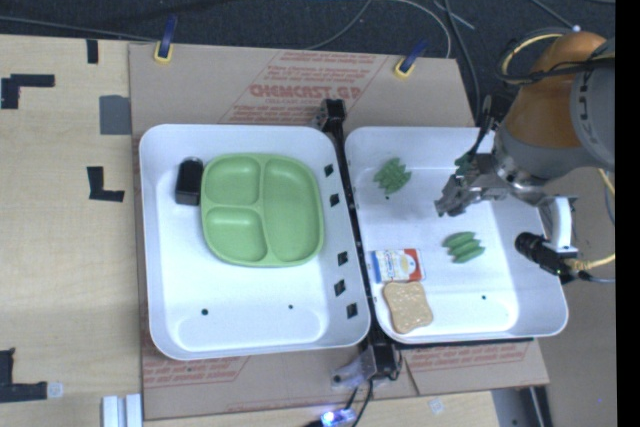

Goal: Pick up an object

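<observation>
Pincer (450, 203), grip state unclear, over bare right bin (500, 140) floor between two green pieces, near far rim.

A green pea pod (463, 246) lies flat just below the tool (447, 204); a leafy green piece (392, 176) lies to its left.
</observation>
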Robot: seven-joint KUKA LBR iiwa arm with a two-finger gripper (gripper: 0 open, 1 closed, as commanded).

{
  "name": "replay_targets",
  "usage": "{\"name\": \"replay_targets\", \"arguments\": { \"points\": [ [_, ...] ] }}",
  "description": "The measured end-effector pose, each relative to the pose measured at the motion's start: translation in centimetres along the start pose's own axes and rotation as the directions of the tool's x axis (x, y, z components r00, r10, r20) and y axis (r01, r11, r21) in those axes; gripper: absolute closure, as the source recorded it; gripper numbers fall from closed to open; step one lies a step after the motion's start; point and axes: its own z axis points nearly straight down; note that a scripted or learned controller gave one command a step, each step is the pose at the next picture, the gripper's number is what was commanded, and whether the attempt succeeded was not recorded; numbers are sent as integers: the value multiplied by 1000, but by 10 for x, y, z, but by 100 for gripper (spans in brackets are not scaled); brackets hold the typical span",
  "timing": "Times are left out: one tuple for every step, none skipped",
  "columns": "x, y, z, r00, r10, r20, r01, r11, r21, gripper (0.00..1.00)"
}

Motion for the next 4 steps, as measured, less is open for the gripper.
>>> {"name": "replay_targets", "arguments": {
  "points": [
    [-1, -9, -54, 1000, 0, 1, 0, 1000, -2, 100],
    [0, -8, -60, 1000, 0, -1, 0, 1000, 2, 100],
    [59, 4, -52, 1000, -5, -1, 5, 1000, 4, 100],
    [110, 11, -62, 1000, -6, -2, 6, 1000, 3, 100]
  ]
}}
